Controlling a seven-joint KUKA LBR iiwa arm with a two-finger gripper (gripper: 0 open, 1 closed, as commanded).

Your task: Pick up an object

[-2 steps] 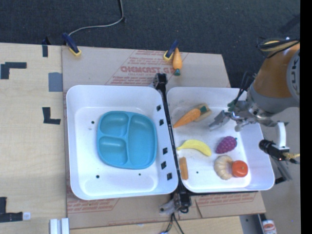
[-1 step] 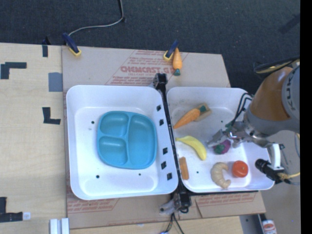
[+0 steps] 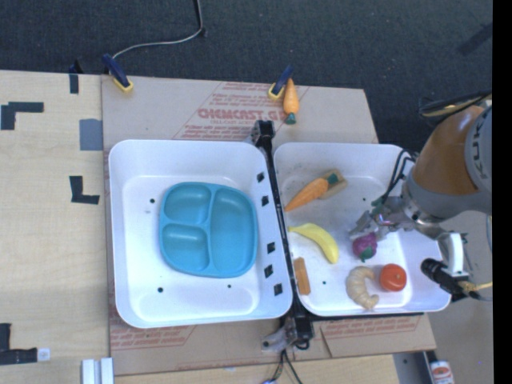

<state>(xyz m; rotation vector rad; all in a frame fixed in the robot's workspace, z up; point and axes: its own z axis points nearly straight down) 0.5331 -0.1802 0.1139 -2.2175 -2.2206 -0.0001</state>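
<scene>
gripper [image 3: 370, 229] over purple toy [image 3: 366, 246] | grip state unclear, possibly touching | right bin [image 3: 344, 152]

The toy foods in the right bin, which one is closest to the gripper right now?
The purple one, right at the gripper. The banana, carrot, tomato and croissant lie farther off.

There are two bins [image 3: 192, 154]; one plate [image 3: 210, 229]; two carrots [image 3: 308, 194]; one banana [image 3: 318, 240]. There is one tomato [image 3: 393, 277]; one croissant [image 3: 362, 286]; one purple thing [image 3: 366, 246]; two clamps [image 3: 117, 72].
</scene>
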